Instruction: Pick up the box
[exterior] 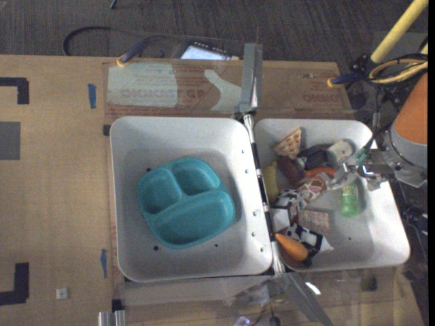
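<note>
currently the gripper (350, 171) hangs low in the right bin (391, 250), over the upper middle of a heap of small things. whether it is spread or pressed together i cannot tell, because the metal blurs into the clutter beneath it. nothing can be seen gripped.

the box (315, 221), as best i can judge, is the small pale pinkish block lying flat near the middle of that bin. in the view it sits below and a little left of the gripper, touching a black-and-white patterned cloth (293, 199) on its left side. a translucent green bottle (349, 200) is just beside it on the right, between box and gripper. an orange piece (292, 247) lies toward the bin's lower left corner, and a tan wedge (289, 142) sits near the top. the left bin (129, 148) holds a teal divided plate (187, 202), well apart from all this.

the risks, as i judge them: the gripper looks offset from the box, so a straight descent would likely meet the green bottle and take the wrong item. the box lies flat and low, so a grasp may slip off its top. the cloth touching it may be pinched along with it and drag the box loose during the lift.
</note>
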{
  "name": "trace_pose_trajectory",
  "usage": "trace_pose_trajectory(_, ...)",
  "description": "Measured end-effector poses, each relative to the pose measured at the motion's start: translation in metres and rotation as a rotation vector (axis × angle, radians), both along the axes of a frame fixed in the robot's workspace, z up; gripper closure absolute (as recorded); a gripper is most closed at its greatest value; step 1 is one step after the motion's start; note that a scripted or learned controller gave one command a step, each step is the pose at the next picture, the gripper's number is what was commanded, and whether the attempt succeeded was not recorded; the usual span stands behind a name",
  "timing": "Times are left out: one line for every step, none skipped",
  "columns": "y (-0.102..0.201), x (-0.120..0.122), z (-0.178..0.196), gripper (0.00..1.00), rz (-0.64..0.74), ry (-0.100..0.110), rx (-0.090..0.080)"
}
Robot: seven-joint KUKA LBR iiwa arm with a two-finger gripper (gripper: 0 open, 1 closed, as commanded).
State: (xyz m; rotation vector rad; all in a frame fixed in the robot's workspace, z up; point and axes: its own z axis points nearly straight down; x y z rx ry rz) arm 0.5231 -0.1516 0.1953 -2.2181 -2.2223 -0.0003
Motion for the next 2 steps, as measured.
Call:
trace_pose_trajectory(0.032,0.074,-0.103,0.00,-0.016,-0.019,-0.005)
trace_pose_trajectory(0.032,0.076,-0.092,1.00,-0.017,-0.024,-0.004)
